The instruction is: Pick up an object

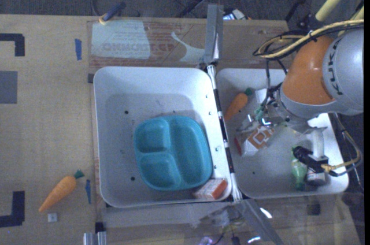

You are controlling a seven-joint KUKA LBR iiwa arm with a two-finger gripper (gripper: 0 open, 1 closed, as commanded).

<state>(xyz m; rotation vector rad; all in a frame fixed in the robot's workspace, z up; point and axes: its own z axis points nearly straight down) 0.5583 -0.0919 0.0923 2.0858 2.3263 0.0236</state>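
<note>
My gripper point(261, 120) hangs low in the right bin point(277, 183), under the grey arm with its orange band. Directly below and touching it in the view lies a small white and orange carton point(256, 140), tilted. An orange toy carrot with a green top point(236, 105) lies just left of the gripper, by the bin's left wall. A green object point(298, 171) sits near the bin's front right corner, partly hidden. I see nothing plainly held between the fingers.
The left bin point(110, 93) holds a blue divided plate point(172, 152) and a small orange and white packet point(212, 189) in its front right corner. A second toy carrot point(58, 192) lies on the bench, left of the bins.
</note>
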